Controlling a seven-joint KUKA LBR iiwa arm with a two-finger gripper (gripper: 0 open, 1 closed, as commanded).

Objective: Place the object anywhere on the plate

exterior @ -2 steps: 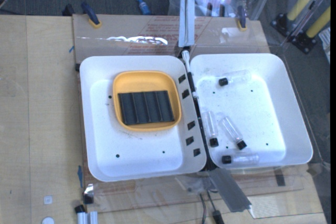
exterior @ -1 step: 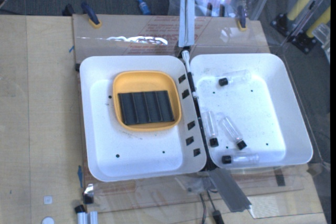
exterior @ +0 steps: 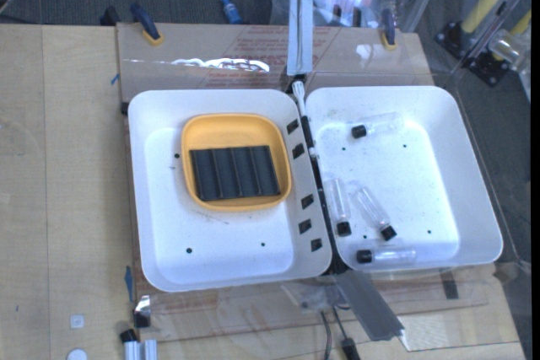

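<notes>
The yellow plate [exterior: 196, 135] sits in the left bin [exterior: 160, 249], towards its far side; a dark ribbed block [exterior: 234, 173] lies flat across the plate's middle, well inside the rim, so if that block is the task's object the placing looks done already. The right bin [exterior: 439, 147] holds four clear vials with black caps: one vial near the far wall [exterior: 378, 126], two side by side near the divider [exterior: 337, 196] [exterior: 369, 206], and one along the near wall [exterior: 390, 253]. If a vial is the object instead, the far one looks the best choice, since it lies apart from the others and from the walls; a grasp should close across its narrow body, not along it, because a round clear tube is likely to roll or slip. On the plate, the bare yellow strip on the near side of the block seems the safest landing; a low release would keep the vial from rolling off.
</notes>
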